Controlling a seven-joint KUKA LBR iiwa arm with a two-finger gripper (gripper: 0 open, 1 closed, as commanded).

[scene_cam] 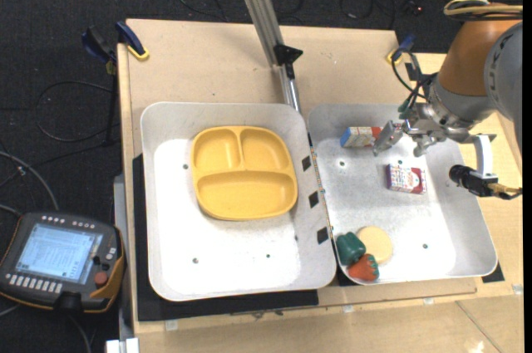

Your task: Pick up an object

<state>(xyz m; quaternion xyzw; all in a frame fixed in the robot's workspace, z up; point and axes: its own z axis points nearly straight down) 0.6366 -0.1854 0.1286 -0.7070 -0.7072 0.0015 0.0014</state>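
A: Gripper [402, 137] hangs over the upper part of the right bin [465, 260]. Fingers spread, nothing between them. You have no hold on anything yet.

B: Which thing do you go for?

A: Your nearest candidate is the small carton [359, 136], lying just beside the gripper on its left, near the bin's top edge. The purple-and-white packet [406, 178] lies flat a little below the gripper, clear of everything else. I'd judge the packet harder: it looks thin and flush to the floor of the bin.

B: So how do you do it well?

A: Centre the open fingers over the carton before you descend, one finger on each long side. Right now it sits off to one side of them, so a straight drop would likely nudge it, not straddle it. Go down until the fingers flank it, close, then lift and check that it comes up with you.

B: What else is in the bins?

A: Right bin, lower left corner: a pale round disc [375, 242], a green piece [350, 245] and a red piece [363, 267], bunched and touching. Crowded, so leave those. Left bin [166, 260] holds a yellow divided tray [244, 172] with three compartments; I see nothing in them. Both bins rest on the surface [208, 61].
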